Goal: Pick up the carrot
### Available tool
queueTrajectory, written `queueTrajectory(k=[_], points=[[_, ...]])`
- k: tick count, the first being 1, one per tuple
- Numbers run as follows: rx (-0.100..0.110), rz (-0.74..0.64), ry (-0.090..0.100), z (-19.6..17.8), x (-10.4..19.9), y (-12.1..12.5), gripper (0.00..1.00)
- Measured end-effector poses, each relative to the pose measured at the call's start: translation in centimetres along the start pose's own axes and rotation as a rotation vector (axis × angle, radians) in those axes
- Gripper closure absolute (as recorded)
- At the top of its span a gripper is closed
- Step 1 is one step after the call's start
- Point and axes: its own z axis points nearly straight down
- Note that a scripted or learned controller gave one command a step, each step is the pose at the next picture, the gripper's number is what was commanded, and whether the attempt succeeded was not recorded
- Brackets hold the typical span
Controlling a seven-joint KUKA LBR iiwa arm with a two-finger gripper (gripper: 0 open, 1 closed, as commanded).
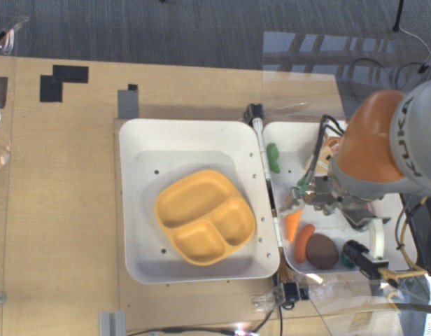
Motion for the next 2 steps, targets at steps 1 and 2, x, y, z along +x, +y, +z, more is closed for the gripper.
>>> queueTrajectory(k=[1, 2], points=[[0.0, 0.0, 0.0, 0.0, 0.0, 0.0, 0.0], [-0.005, 0.195, 0.002, 9.6, -5.7, 1.5, 0.0]])
